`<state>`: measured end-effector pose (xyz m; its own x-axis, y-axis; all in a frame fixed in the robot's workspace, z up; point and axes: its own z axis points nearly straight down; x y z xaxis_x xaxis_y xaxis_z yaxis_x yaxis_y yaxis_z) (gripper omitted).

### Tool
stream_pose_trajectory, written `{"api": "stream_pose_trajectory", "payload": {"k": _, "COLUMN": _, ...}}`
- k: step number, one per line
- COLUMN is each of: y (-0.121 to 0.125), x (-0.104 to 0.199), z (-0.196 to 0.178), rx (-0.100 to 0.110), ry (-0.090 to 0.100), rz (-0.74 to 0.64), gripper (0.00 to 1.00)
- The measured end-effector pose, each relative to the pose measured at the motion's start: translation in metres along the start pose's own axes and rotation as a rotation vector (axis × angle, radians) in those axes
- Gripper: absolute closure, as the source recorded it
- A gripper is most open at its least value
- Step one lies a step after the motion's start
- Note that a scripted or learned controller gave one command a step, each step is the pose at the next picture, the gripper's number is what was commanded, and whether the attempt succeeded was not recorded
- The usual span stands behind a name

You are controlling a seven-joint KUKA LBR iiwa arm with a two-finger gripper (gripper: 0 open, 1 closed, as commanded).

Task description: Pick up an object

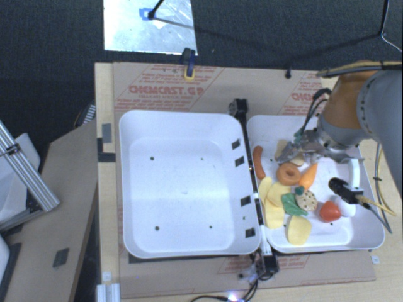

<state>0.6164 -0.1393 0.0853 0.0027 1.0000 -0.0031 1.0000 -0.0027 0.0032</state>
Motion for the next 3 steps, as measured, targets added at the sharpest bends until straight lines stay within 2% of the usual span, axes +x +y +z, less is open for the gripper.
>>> {"api": "stream_pose_trajectory", "payload": {"k": 1, "y": 0.048, "x": 0.040, "z": -0.001, "rx": -0.004, "ry": 0.003, "rz": -0.011, "gripper": 0.00}}
{"api": "stream_pose_trajectory", "payload": {"k": 2, "y": 0.011, "x": 0.145, "z": -0.107, "rx": -0.010, "ry": 0.006, "rz": -0.014, "gripper": 0.00}}
{"api": "stream_pose_trajectory", "payload": {"k": 3, "y": 0.010, "x": 0.140, "z": -0.111, "rx": -0.003, "ry": 0.003, "rz": -0.009, "gripper": 1.00}}
